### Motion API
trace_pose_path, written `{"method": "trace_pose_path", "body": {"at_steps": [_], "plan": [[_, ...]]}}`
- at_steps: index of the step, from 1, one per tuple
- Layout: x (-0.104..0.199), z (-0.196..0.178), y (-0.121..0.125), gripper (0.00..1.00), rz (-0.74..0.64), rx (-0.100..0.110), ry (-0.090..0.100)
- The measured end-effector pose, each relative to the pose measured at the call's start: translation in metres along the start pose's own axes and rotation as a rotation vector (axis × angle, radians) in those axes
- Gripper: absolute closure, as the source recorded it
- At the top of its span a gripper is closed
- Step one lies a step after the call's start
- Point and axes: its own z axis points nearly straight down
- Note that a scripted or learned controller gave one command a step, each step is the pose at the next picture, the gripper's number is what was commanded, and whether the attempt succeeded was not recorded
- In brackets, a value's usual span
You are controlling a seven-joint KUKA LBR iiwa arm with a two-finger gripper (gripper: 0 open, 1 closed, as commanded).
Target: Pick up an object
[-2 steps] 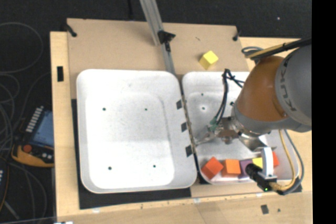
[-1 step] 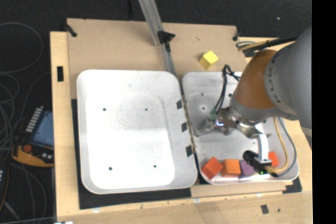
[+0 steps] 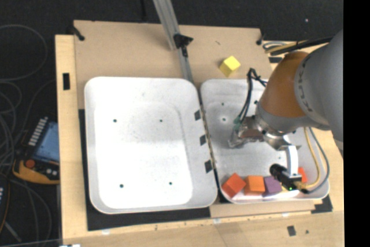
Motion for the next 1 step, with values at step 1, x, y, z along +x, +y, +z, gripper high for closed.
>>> {"method": "trace_pose_path", "body": {"at_steps": [1], "plan": [[0.0033,-0.0967,0.0106,1.00,-0.013,-0.004,0.000]]}}
